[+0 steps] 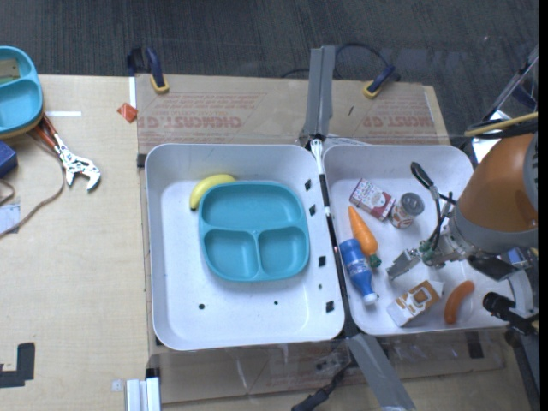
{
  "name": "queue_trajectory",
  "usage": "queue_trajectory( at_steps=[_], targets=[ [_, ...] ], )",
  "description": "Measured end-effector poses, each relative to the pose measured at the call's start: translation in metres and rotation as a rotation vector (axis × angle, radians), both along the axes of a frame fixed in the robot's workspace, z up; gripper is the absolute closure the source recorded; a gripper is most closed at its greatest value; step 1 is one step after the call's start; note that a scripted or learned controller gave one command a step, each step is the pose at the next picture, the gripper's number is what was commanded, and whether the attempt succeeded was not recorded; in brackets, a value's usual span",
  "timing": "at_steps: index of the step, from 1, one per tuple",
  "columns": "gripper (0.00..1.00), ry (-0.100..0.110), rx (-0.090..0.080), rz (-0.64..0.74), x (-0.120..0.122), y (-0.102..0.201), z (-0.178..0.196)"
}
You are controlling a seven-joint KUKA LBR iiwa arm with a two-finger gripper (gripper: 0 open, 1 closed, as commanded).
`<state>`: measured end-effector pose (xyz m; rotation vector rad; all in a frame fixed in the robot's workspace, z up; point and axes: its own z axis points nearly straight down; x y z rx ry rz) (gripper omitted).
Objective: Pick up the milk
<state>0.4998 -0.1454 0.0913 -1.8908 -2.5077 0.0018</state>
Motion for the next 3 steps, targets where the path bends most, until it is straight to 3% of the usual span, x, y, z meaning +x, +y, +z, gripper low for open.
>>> queue_trajectory(
  at_steps=[1,2,3],
  targets=[
    [0.0,0.0,0.001,0.118,-0.023,0.034,0.0],
    [0.0,-0.002,-0.001,-0.048,-0.022,-0.033,0.0],
    [0.0,0.0,0.0,-0.038,-0.023,0.045,0.0]
  ],
)
